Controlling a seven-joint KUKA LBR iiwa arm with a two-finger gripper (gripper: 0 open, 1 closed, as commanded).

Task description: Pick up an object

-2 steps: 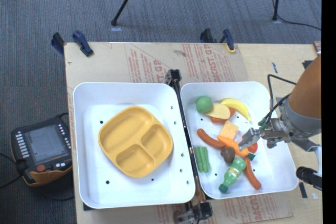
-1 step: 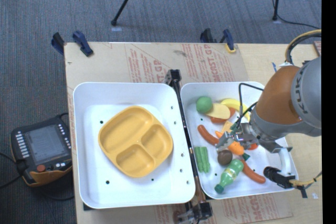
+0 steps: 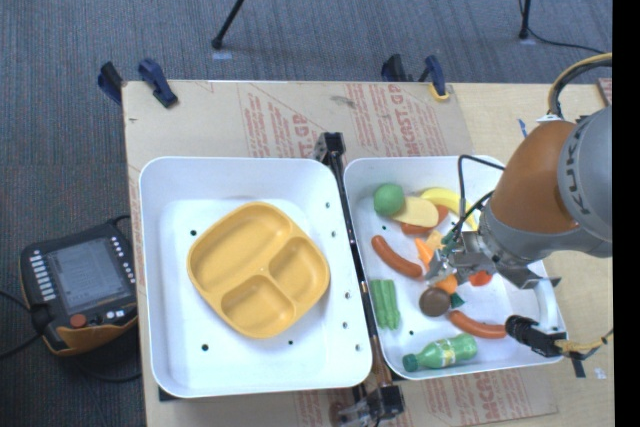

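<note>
The right bin (image 3: pixel 500 370) holds several toy foods: a green ball (image 3: pixel 388 198), a yellow banana (image 3: pixel 440 199), a yellow-orange wedge (image 3: pixel 416 212), two red sausages (image 3: pixel 396 256) (image 3: pixel 478 323), an orange carrot piece (image 3: pixel 427 249), a green ridged vegetable (image 3: pixel 385 303), a brown round piece (image 3: pixel 434 301) and a green bottle (image 3: pixel 441 353). My gripper (image 3: pixel 447 273) is low in this bin, just above the brown piece and beside the carrot. The arm's wrist hides the bin's right half.
The left bin (image 3: pixel 160 215) holds a yellow three-compartment plate (image 3: pixel 258 269). A black divider clamp (image 3: pixel 332 147) sits between the bins. Blue clamps (image 3: pixel 158 80) (image 3: pixel 432 73) grip the bench's far edge. A teach pendant (image 3: pixel 78 285) lies left of the bench.
</note>
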